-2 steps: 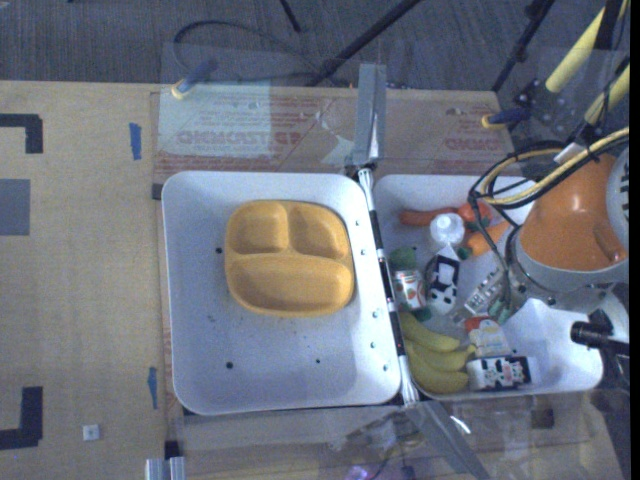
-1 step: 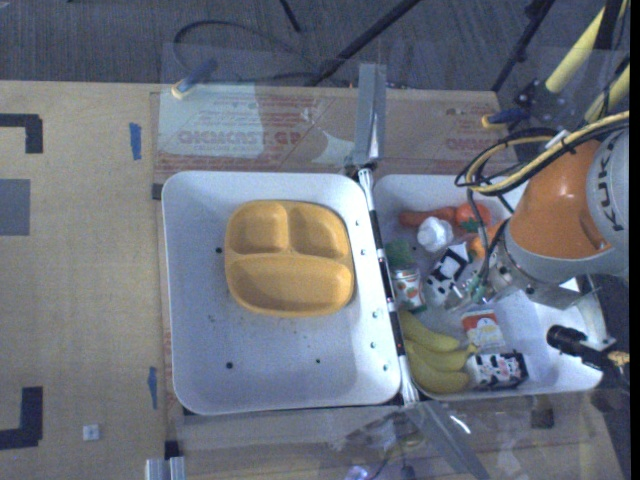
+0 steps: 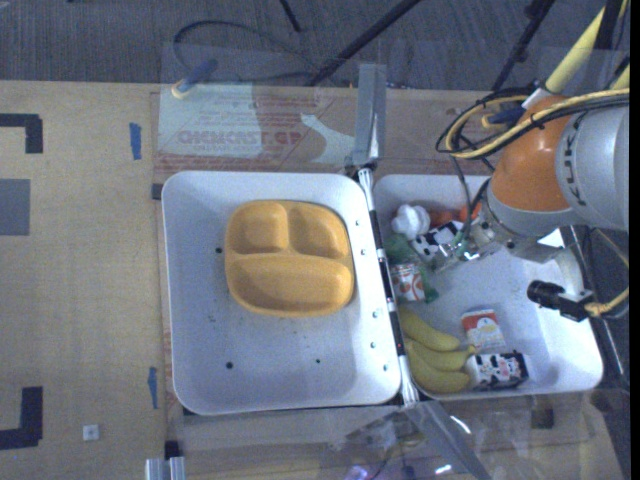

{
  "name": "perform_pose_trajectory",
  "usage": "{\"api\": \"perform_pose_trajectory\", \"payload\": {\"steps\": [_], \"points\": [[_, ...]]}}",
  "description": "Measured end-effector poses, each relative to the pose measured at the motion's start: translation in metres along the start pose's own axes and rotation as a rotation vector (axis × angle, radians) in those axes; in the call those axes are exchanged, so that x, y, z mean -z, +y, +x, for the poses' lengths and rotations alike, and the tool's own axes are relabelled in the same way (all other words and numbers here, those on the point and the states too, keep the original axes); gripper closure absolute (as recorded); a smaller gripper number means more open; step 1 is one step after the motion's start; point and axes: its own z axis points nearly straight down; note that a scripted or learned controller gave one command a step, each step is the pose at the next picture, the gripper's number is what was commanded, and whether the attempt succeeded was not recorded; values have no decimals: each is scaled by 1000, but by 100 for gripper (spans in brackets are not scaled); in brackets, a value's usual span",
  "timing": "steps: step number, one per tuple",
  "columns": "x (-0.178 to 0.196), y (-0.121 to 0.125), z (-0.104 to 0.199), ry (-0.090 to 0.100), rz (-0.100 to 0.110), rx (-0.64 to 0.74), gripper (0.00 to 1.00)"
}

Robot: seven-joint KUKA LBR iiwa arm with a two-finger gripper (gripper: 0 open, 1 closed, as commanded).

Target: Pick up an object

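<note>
- The grey two-finger gripper [image 3: 462,249] is hovering low in the right white bin [image 3: 580,368], beside a black-and-white cow toy [image 3: 437,240].
- Nothing is looking lifted; whether it is gripping anything, I cannot tell.
- Grasping and raising are remaining.

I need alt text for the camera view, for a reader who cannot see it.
A grey and orange robot arm reaches from the right into the right white bin, which holds bananas, small cartons and toys. The left white bin holds a yellow divided plate.

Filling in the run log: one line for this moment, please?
arm: over right bin | gripper: by cow toy | bananas: untouched
</note>
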Motion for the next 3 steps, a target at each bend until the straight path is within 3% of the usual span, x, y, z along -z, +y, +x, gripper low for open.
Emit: {"api": "perform_pose_trajectory", "payload": {"steps": [1,2,3], "points": [[-3,54,-22,37,78,-70,0],[0,-40,-2,1,3,91,0],[1,-85,24,0,-2,-113,0]]}}
